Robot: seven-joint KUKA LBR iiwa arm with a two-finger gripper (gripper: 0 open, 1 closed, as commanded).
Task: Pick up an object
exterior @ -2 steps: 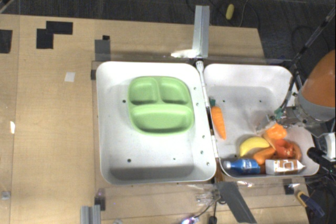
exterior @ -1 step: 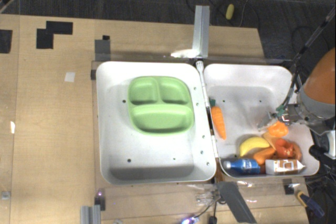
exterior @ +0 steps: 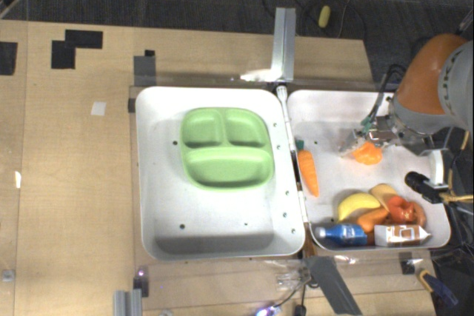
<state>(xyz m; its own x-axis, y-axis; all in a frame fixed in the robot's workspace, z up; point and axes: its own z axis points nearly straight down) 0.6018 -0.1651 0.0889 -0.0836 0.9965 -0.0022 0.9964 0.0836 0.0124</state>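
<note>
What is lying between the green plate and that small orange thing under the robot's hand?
In the camera view, a carrot lies between the green plate and the small orange thing, just past the bins' shared wall.

No text, brand or number could be read anywhere. The white carton [exterior: 402, 234] in the right bin [exterior: 326, 122] carried an orange-brown printed patch, too small and blurred to make out. The blue bottle [exterior: 343, 234] beside it showed a pale band with no legible letters. Black patches [exterior: 77, 46] on the surface [exterior: 67, 181] bore no writing.
</note>
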